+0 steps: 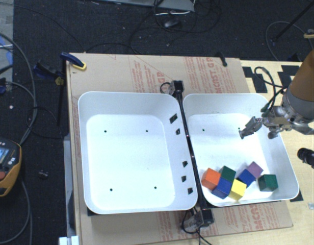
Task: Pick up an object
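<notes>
The bench [147, 73] carries two shallow white bins side by side. The left bin [90, 137] shows a bare white floor with four small dark dots. The right bin [218, 106] holds a cluster of blocks toward its six o'clock edge: an orange block [211, 177] sits at the cluster's nine o'clock side, touching a blue block [223, 187] with a dark green block [228, 173] just above it. A yellow block [238, 189] lies beside a second blue block [245, 177], and a purple block [255, 169] sits at that one's two o'clock. A green block [268, 182] stands slightly apart at three o'clock. The gripper [249, 127] hangs over the bin's three o'clock region, well apart from the blocks, grasping nothing; whether the jaws are released or clenched cannot be told.
</notes>
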`<state>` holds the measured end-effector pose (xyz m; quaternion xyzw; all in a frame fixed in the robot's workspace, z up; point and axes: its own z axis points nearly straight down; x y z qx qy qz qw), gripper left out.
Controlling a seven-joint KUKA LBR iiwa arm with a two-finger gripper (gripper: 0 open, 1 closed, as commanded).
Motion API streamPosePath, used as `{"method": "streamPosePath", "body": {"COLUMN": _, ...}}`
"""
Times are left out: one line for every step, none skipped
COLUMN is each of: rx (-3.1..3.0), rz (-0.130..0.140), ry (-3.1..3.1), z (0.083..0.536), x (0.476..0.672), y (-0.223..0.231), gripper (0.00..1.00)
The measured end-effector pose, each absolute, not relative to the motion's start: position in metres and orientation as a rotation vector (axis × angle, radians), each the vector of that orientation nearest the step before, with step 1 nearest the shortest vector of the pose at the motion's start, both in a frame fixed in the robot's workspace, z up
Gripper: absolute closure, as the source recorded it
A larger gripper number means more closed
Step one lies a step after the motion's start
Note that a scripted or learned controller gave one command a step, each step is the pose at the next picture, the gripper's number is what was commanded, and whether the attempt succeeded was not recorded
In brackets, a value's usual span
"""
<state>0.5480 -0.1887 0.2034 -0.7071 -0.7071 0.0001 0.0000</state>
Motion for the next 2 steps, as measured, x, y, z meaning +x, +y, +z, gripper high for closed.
{"method": "streamPosePath", "body": {"rx": -2.218, "rz": 0.006, "ry": -2.216, "z": 0.121, "x": 0.564, "y": -0.208, "gripper": 0.00}}
{"method": "streamPosePath", "body": {"rx": -2.218, "rz": 0.002, "ry": -2.221, "z": 0.089, "x": 0.565, "y": -0.187, "gripper": 0.00}}
